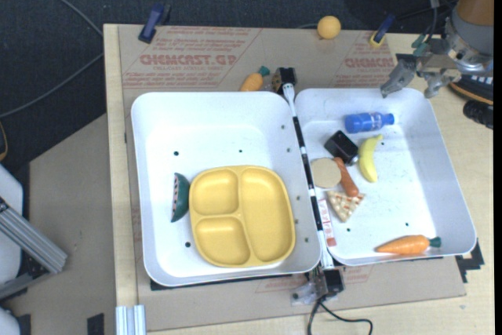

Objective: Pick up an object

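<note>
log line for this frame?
phase: pre-grasp | gripper: open, holding nothing, above right bin far edge | nearest: blue bottle | yellow tray: left bin

The arm (475, 8) has an orange band on its rounded body, with a light grey ring below it. Under the ring there is a darker grey wrist part with a flat metal plate. The gripper (416, 79) is made of grey metal, and its two fingers (394, 81) are thin and angular, like bent metal bars. A small teal detail sits near the wrist, and thin dark cables run beside it.
</note>
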Available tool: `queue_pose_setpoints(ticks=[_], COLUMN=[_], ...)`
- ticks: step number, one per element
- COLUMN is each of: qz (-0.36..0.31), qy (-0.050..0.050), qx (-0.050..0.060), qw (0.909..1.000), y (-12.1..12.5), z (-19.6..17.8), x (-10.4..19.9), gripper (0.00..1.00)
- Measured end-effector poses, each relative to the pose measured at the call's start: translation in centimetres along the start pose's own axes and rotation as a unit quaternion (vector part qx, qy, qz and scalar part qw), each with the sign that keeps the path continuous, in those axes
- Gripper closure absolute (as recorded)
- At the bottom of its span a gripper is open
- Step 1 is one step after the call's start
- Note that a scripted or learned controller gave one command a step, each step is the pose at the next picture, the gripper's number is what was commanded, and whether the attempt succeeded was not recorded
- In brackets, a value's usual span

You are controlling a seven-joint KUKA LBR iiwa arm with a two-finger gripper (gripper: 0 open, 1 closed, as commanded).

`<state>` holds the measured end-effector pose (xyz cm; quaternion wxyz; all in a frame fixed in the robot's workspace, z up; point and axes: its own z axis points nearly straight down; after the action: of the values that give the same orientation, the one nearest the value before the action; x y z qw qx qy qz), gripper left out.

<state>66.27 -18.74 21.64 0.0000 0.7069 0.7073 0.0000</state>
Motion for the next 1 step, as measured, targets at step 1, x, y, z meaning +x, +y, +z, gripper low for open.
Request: queue_pose_setpoints(ticks=[1], qz=[0.001], qy=[-0.001], qx=[-0.004], qw=[1.0000], y=[-4.22], z=[10.82], x=[3.75], gripper=[0.00])
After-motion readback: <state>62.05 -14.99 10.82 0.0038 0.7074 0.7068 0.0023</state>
